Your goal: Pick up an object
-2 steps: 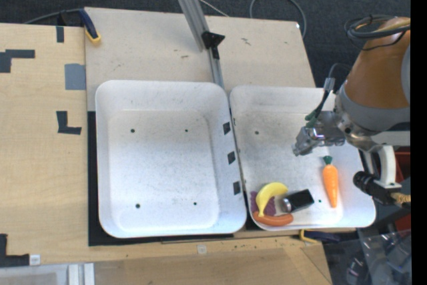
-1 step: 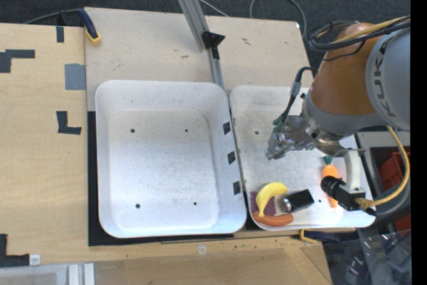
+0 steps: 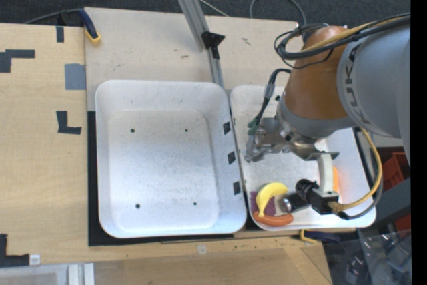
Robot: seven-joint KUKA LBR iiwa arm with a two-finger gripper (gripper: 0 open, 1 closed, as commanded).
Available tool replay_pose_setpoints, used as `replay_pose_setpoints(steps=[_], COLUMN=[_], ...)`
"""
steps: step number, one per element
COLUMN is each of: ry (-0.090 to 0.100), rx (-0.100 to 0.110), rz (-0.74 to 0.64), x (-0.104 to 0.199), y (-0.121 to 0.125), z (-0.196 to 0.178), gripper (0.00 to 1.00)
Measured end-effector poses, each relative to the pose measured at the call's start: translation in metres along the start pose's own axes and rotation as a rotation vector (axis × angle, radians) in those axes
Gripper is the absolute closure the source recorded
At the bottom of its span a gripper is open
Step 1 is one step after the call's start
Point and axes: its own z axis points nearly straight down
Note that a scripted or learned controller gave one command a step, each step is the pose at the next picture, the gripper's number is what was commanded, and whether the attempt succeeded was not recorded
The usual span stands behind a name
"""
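Here, the grey and orange arm [image 3: 320,90] reaches over the right bin [image 3: 241,98], and its gripper [image 3: 257,143] hangs over the left side of that bin, close to the wall it shares with the left bin [image 3: 163,150]. Whether the gripper is spread or closed cannot be told from this angle, and nothing can be seen held in it. The candidates for picking lie in the near left corner of the right bin: a curved yellow piece [image 3: 269,194] and, touching it on the side toward the bin's near rim, a red piece [image 3: 275,217]. Both sit nearer the bin's near rim than the gripper does, so the pick is judged not yet begun. Several failures are plausible from here. A straight descent would probably meet only the bare floor of the right bin, because the gripper is not over either piece. A grasp in the corner leaves little room beside the bin's walls, so the gripper could strike the left wall or the near rim. The rounded yellow piece may slip out sideways under a squeeze. Because the two pieces touch, a closing grip on one may simply shove the other aside.
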Motion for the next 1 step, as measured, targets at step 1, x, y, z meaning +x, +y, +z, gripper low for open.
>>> replay_pose_setpoints(steps=[1], ry=[0.001], rx=[-0.001], rz=[-0.002], x=[0.0509], y=[-0.0092], z=[-0.0061], gripper=[1.0])
